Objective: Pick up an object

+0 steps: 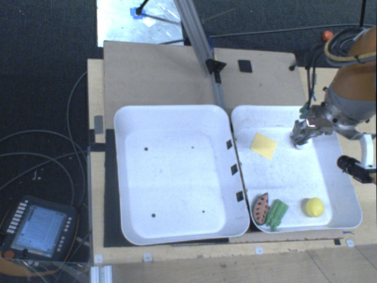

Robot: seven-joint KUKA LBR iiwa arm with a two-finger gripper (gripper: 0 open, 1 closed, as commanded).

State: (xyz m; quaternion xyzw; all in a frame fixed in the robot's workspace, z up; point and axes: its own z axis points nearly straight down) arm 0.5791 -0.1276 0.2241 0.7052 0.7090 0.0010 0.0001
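Approach step, nothing grasped. Gripper (300, 135) low over right bin (339, 175), far half; finger state: cannot tell. Yellow block (263, 145) just left of the tip, apart from it. Lemon (314, 207), watermelon slice (260, 209), green piece (276, 212) well nearer camera. Next move likely: shift left, centre over block, descend.

I observe a tan worktop (159, 75) carrying two shallow white bins side by side. The left bin (126, 175) and right bin (344, 202) touch along their inner rims. A small black square (245, 66) lies near the worktop's far edge.
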